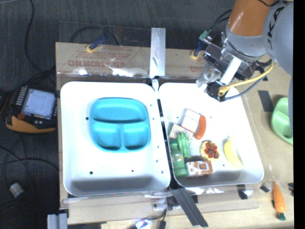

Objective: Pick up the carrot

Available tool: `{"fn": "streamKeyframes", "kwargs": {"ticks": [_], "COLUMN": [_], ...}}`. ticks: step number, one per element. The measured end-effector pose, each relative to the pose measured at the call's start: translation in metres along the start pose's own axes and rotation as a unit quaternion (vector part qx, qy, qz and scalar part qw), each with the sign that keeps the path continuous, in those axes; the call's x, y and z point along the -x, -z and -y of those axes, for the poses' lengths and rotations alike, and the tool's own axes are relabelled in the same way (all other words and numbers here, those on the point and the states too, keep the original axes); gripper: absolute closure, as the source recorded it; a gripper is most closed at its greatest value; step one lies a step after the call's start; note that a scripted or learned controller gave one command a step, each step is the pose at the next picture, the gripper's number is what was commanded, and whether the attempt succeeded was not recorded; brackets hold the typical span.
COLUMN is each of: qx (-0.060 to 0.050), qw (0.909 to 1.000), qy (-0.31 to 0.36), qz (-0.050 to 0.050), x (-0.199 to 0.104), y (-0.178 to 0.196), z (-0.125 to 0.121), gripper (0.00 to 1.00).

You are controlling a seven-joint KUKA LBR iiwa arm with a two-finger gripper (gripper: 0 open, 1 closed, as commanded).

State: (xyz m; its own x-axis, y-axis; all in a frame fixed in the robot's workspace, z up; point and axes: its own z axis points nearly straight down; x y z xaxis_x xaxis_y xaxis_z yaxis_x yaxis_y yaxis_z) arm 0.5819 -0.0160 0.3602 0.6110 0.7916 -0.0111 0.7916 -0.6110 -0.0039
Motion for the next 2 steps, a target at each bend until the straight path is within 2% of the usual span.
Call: {"fn": "streamKeyframes", "kwargs": {"ticks": [1, 2], "qx": [0.0, 0.0], "qw": [0.9958, 0.9811], "qy": [0.091, 0.194], "qz": [0.0, 0.0], "x": [0.016, -0.01], "y": [-0.03, -0.051], "z": [-0.088, -0.102], "gripper": [1.0, 1.0]}}
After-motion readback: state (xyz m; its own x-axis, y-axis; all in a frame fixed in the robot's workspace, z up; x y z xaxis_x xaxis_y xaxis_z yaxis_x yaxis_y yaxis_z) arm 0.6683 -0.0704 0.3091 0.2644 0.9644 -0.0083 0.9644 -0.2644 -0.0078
